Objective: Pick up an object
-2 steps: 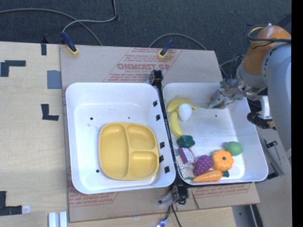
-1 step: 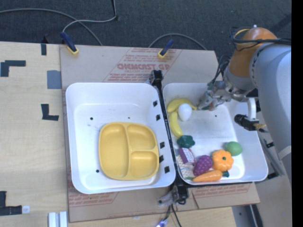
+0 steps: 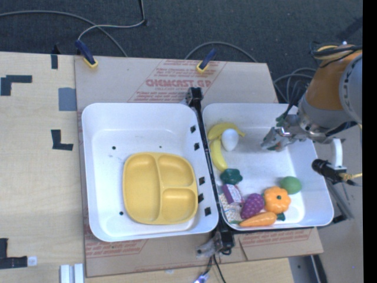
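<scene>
Our gripper (image 3: 275,139) hangs in the right bin (image 3: 318,217); we can't tell its finger state, too blurry. The nearest object, a white egg (image 3: 230,139), sits beside it against the banana (image 3: 217,149). Likely light, hard and slippery, so we'd pinch its middle. The packet (image 3: 231,196) is half buried.
</scene>
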